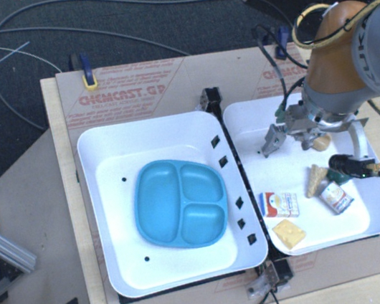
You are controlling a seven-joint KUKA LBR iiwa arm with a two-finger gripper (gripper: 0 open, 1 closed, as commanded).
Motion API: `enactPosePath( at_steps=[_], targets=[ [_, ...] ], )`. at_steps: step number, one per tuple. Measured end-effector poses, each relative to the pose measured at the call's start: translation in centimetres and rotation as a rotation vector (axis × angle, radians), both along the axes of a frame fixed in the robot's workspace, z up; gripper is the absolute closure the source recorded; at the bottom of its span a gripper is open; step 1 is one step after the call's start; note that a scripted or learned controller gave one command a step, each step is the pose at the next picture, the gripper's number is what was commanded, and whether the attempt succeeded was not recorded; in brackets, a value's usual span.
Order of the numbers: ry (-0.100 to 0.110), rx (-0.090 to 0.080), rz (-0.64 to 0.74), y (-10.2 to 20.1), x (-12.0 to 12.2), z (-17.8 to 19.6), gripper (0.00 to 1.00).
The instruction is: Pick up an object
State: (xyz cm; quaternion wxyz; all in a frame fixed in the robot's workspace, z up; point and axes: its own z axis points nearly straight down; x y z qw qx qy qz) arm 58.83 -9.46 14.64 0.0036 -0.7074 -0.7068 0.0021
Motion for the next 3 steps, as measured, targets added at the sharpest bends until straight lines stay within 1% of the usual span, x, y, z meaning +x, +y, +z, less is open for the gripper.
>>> enactPosePath(
  at_steps=[1, 2, 3],
  targets=[
    [-0.001, 0.0, 0.001, 0.3, 0.4, -4.4, 0.0],
    [-0.008, 0.0, 0.0, 0.3, 0.6, -3.0, 1.0],
    [-0.015, -0.003, 0.001, 0.2, 0.6, 3.5, 1.0]
  ],
)
